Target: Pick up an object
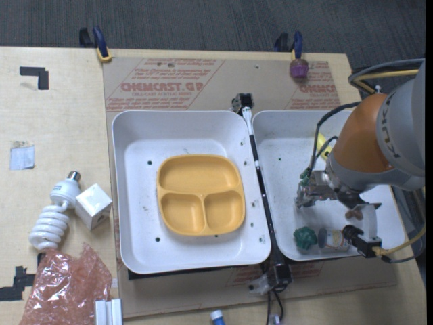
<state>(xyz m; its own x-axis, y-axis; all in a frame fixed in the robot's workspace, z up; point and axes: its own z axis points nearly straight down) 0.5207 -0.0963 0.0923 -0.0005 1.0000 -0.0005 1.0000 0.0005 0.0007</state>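
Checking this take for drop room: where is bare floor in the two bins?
Left bin: only a strip around the yellow divided tray. Right bin: bare back-left floor beside the divider. Crowded near its front, around the gripper and green object.

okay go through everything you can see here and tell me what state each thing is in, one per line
Yellow divided plate: right side up, flat in the left bin, compartments bare.
Gripper: low inside the right bin, nothing seen between its fingers.
Green object: lying loose on the right bin's floor, near its front edge.
Spiral light bulb: on its side on the bench, beside a white cube.
Pink plastic wrap: crumpled.
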